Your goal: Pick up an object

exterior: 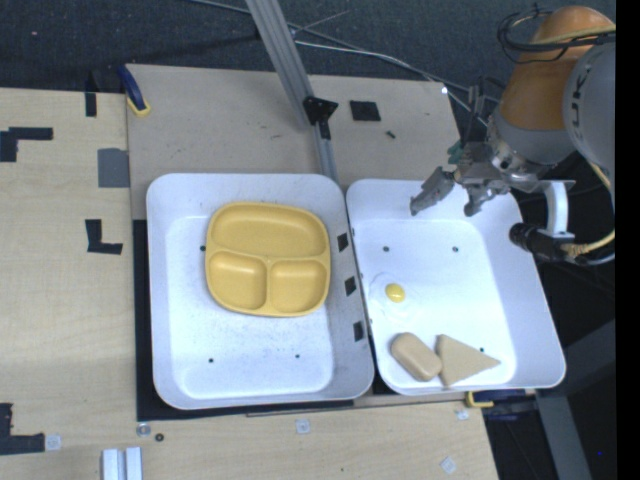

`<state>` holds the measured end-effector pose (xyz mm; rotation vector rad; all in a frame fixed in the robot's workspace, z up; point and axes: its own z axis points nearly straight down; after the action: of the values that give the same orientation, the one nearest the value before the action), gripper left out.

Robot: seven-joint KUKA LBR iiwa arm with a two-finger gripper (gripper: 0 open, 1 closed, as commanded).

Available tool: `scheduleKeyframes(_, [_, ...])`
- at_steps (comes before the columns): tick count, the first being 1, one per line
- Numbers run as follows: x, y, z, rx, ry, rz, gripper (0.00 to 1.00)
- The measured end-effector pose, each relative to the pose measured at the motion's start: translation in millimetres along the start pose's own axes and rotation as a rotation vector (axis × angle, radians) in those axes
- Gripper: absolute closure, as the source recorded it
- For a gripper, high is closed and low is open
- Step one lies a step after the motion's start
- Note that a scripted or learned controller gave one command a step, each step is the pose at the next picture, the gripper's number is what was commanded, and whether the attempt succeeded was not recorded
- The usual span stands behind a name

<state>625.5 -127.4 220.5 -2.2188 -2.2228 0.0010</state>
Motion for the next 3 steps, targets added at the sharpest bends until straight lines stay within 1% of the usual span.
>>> scheduleKeyframes(1, [-10,-1,53,0.005,-0.001,0.002,0.0])
scheduleKeyframes(2, [-8,4,116,0.006,-0.001,0.0,0.0])
scheduleKeyframes(3, [-8,4,135,-0.001,-0.002,0.0,0.0])
